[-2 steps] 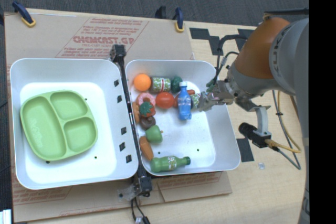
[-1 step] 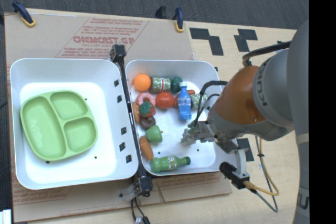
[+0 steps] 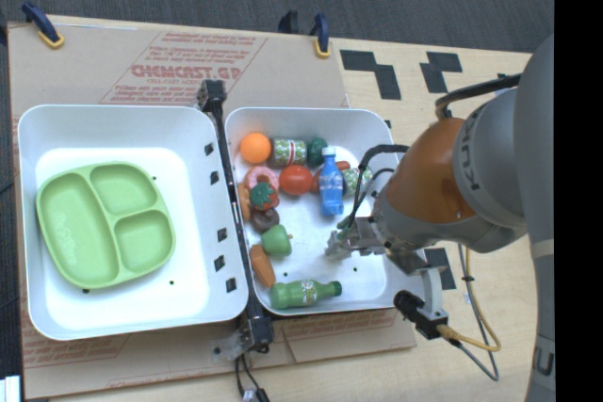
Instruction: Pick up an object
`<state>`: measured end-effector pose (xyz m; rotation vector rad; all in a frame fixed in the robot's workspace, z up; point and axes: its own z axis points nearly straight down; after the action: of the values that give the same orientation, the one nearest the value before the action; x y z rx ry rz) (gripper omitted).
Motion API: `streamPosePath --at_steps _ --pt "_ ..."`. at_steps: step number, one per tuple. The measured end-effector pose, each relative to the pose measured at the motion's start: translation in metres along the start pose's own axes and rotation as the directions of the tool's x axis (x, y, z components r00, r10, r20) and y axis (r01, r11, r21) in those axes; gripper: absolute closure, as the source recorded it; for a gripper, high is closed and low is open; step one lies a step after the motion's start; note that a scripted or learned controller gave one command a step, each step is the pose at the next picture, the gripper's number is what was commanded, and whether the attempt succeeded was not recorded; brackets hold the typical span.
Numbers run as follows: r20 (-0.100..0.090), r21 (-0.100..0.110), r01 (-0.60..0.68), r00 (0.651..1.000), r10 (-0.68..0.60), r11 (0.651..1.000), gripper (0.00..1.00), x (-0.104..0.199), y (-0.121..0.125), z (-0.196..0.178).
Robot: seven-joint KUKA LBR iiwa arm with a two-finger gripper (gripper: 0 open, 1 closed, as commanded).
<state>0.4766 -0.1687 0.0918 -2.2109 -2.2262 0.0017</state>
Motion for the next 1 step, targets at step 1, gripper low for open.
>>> streamPosePath --at_steps 1 --pt "0.002 -0.004 -0.002 1.0 0.002 1.0 0.0 -0.0429 0.1198 -0.0262"
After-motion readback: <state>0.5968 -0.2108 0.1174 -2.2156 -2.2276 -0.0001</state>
